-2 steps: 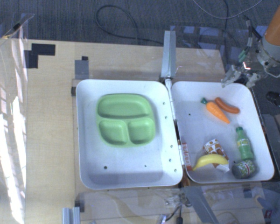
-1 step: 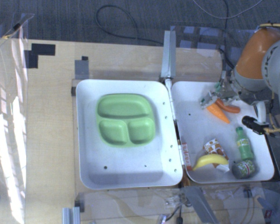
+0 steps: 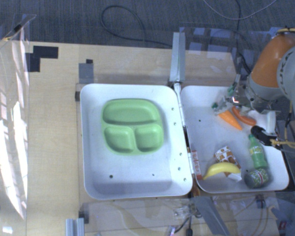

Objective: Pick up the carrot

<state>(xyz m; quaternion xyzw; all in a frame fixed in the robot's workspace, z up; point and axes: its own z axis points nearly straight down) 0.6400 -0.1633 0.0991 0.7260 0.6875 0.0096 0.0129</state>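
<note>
Reaching in from the right edge of the frame, the grey arm [image 3: 290, 70] with its orange band [image 3: 270, 63] had its gripper [image 3: 234, 101] low over the upper part of the right bin [image 3: 201, 132]. Whether the jaws were spread or pressed together could not be told from this slanted overhead view, as the wrist hid most of them. The carrot [image 3: 230, 119], orange and lying at a slant, rested on the bin floor just below the gripper, in the right-centre of the frame; a second orange piece [image 3: 245, 117] lay close beside it to the right. Nothing showed plainly whether the carrot was touched or merely near the gripper.

Lower in the same bin stood a green bottle [image 3: 257, 154], lying with its cap toward the top of the frame. Near the bottom right corner sat a dark round can [image 3: 256, 178]. A banana [image 3: 221, 170] curved along the lower part of the bin, with a small brown-and-white packet [image 3: 225, 155] just above it.

The left bin [image 3: 93, 176] held a green divided plate [image 3: 133, 125], placed toward its upper half. Both bins sat on a pale wooden bench [image 3: 49, 146], and a dark cable [image 3: 128, 21] looped across the grey floor at the top of the frame.
</note>
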